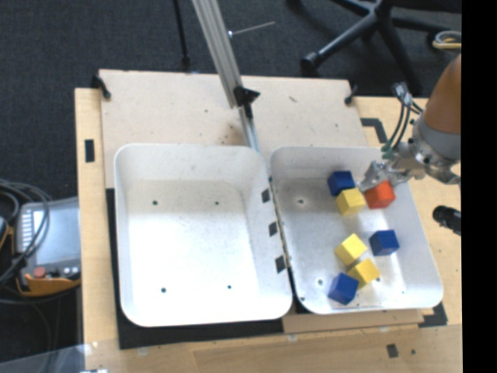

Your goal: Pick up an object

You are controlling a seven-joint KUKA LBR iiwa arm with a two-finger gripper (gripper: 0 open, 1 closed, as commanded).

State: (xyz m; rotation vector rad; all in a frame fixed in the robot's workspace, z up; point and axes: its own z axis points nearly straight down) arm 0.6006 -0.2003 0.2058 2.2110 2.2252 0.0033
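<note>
The tool [378,179], fingers' spread impossible to tell, is hovering over the orange block [380,196]; the touching yellow block [350,201] risks jamming the grasp.

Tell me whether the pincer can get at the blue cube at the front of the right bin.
Probably yes: the blue cube lies uncovered from above, though a yellow cube touches it.

Readable text: none can be read in this view.
Handheld panel [46,243], on the left beside the bench: its screen and keys are too small and blurred to read.
Blocks and bins: they carry no legible marks.
</note>
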